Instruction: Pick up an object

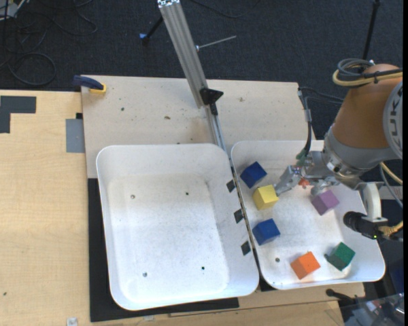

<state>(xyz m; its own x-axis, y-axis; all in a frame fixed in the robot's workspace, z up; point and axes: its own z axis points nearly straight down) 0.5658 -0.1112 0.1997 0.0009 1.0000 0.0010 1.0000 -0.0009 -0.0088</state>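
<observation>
My gripper (pixel 304 180) hangs low over the right bin (pixel 367 272), near its far middle, and stands open. One finger (pixel 286 180) points down-left toward a yellow cube (pixel 265 196). A small red thing (pixel 303 182) shows between the fingers; I cannot tell whether they touch it. A purple cube (pixel 324 200) lies just right of and below the gripper. Further cubes in this bin are a blue one (pixel 253 174) at the far left, a second blue one (pixel 266 231) by the left wall, an orange one (pixel 304 264) and a green one (pixel 341 256) at the near edge.
The left bin (pixel 115 182) sits beside the right one, with black clips (pixel 238 215) along the shared wall. A slanted aluminium bar (pixel 187 53) rises behind the bins. A black fitting (pixel 360 223) on the arm overhangs the right rim.
</observation>
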